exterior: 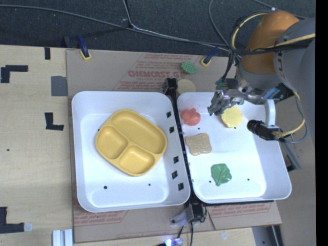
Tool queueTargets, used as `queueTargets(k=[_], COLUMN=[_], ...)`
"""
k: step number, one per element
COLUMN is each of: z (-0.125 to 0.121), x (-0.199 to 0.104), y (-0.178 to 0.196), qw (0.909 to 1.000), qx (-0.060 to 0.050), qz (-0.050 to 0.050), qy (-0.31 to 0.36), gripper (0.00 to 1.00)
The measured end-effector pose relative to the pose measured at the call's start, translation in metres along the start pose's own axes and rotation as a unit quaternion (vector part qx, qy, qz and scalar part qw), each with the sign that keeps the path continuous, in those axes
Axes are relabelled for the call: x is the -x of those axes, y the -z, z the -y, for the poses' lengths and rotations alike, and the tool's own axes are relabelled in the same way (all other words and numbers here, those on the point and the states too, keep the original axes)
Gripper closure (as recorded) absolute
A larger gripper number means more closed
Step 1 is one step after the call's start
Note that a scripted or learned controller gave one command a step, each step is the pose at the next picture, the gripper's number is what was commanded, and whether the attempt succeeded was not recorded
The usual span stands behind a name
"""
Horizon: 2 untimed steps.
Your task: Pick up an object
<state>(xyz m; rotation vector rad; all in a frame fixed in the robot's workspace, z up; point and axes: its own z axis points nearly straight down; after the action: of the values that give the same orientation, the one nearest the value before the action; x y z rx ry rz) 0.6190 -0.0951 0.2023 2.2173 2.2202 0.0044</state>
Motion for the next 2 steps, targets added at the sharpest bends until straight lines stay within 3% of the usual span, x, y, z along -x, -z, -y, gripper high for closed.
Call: queueTargets(k=[1, 2], z=[-0.009, -0.016], x=[0.005, -0.051], y=[0.057, 0.04], qw=[1.0, 1.0], qx=[0.0, -0.003], qz=[0.0, 0.0], qy=[0.0, 0.001], gripper=[1.0, 1.0])
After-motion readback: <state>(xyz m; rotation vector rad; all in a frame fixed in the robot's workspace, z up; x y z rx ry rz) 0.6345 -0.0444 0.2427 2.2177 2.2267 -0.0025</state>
